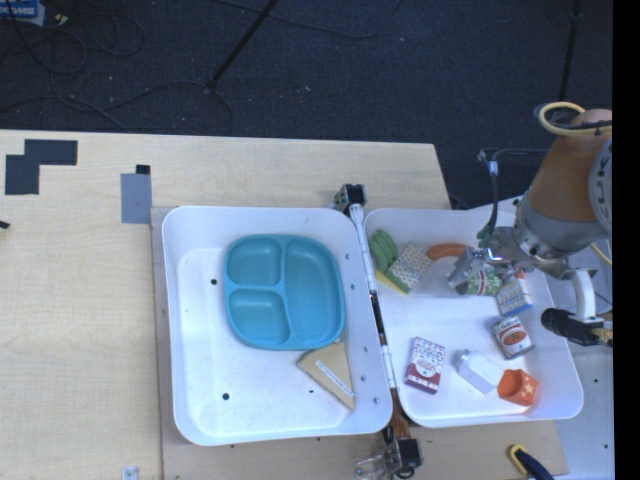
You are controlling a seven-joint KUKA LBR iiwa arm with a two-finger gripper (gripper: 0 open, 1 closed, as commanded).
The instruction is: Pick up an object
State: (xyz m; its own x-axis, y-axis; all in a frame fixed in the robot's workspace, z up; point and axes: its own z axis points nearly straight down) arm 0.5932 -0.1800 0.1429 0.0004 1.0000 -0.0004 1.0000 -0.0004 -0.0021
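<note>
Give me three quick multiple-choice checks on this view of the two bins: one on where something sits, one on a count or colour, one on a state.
1. Where does the blue divided plate lie?
A. In the left bin
B. In the right bin
C. On the bare bench

2. How many compartments does that plate have?
A. Two
B. Three
C. Five

3. How does the small red and white carton rest?
A. Inside the plate
B. Lifted above the bin
C. Lying on the right bin's floor

Answers:
1. A, the plate lies on the floor of the left bin, above the yellow wedge.
2. B, one long section on the right and two smaller ones on the left.
3. C, it lies flat in the right bin, apart from the gripper, which is farther up among the items near the bin's top.
</note>
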